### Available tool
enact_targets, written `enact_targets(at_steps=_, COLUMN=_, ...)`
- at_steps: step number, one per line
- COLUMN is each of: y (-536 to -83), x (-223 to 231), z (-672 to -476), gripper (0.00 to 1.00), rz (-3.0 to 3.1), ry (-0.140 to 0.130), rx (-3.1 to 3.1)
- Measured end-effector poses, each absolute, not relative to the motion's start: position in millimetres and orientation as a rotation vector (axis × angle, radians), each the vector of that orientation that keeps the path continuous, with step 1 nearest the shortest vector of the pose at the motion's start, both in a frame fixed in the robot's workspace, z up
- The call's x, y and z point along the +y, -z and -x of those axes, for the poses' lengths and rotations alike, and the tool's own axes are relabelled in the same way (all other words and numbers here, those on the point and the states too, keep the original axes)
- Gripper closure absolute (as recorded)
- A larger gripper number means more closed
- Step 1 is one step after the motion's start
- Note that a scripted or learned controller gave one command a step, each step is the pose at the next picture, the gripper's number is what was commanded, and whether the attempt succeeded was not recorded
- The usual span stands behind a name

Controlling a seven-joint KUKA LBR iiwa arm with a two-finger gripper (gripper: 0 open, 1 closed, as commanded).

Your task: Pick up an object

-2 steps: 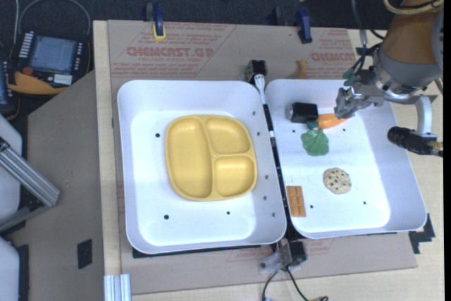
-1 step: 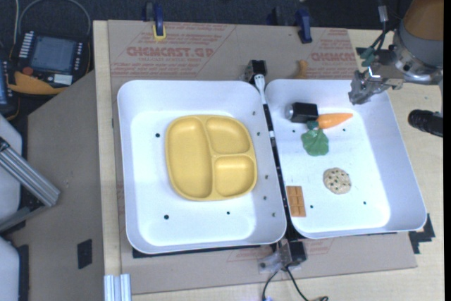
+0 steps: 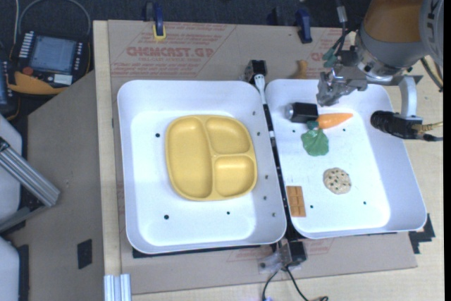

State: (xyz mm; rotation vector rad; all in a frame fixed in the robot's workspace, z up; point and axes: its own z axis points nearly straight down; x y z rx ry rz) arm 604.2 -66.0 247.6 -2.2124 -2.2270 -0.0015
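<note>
In the right bin [image 3: 394, 187] lie an orange carrot [image 3: 336, 120], a green leafy piece [image 3: 316, 143], a chocolate-chip cookie [image 3: 337, 180], a small black block [image 3: 303, 111] and a flat orange-brown bar [image 3: 296, 200]. My gripper [image 3: 328, 96] hangs over the bin's far part, just above and left of the carrot's thick end, close to the black block. Nothing shows between its fingers.
The left bin [image 3: 141, 151] holds a yellow divided plate [image 3: 210, 155]. A black cylindrical part [image 3: 392, 123] juts over the right bin's far right side. Clamps sit at the bench's back edge.
</note>
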Motion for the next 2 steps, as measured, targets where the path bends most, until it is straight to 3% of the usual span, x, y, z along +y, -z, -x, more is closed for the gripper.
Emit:
enact_targets(at_steps=1, y=-236, x=-17, z=-611.2, gripper=1.0, rz=2.214, ry=-0.002, rx=-2.225)
enact_targets(at_steps=2, y=-234, x=46, z=-604.0, gripper=1.0, rz=2.213, ry=-0.001, rx=-2.226)
